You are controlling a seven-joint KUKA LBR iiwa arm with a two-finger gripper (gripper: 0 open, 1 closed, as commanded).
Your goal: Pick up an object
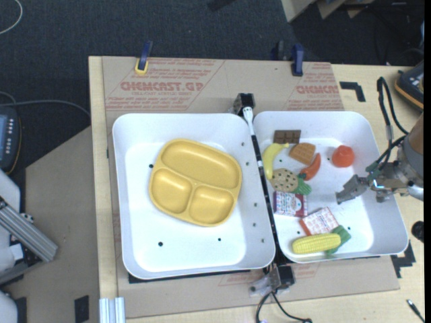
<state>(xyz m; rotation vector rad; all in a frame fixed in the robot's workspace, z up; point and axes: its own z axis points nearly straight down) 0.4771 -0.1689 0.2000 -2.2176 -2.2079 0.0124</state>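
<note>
The right bin [377,237] holds several toy foods. A brown chocolate bar [287,137] lies at the back, with a banana [271,159] and an orange wedge [302,154] just in front of it. A red tomato [343,156] sits apart to the right. Nearer the middle are a cookie [283,179], a red chili [311,169] and two pink packets [290,204] [319,220]. A corn cob [315,244] lies by the front wall. My gripper [345,193] hovers over bare bin floor right of the packets and below the tomato, with nothing seen in it.
The left bin [128,180] carries a yellow divided plate [194,181]. The two bins meet along a ridge [261,187]. Clamps [142,58] [297,58] stand at the bench's back edge. The arm's wrist [404,173] and cables reach over the right bin's right wall.
</note>
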